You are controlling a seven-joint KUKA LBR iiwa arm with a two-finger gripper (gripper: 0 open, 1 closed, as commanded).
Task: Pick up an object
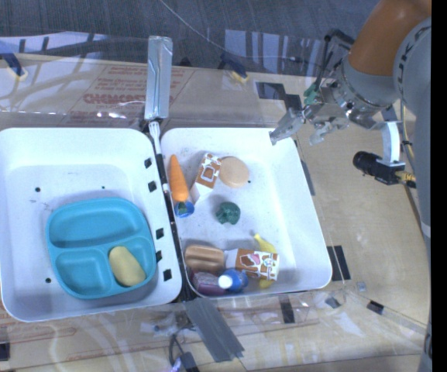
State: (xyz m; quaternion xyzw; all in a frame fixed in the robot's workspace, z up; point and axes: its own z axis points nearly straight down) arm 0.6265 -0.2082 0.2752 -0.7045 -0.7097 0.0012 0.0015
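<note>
Poised over the right bin's point(308, 200) far corner: gripper point(297, 127), fingers spread, clamping nothing. Well left: blue tray point(91, 239) bearing a yellow potato point(127, 264). Nearer, below-left: carrot point(178, 180), bread roll point(204, 256), round bun point(234, 172), green lump point(227, 213).

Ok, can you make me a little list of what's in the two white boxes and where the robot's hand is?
left bin: blue tray with a yellow potato-like toy in its lower right compartment
right bin: carrot, small carton, tan round toy, green lump, hot dog bun, second carton, banana, purple toy
gripper: above the right bin's top right corner, holding nothing
</note>
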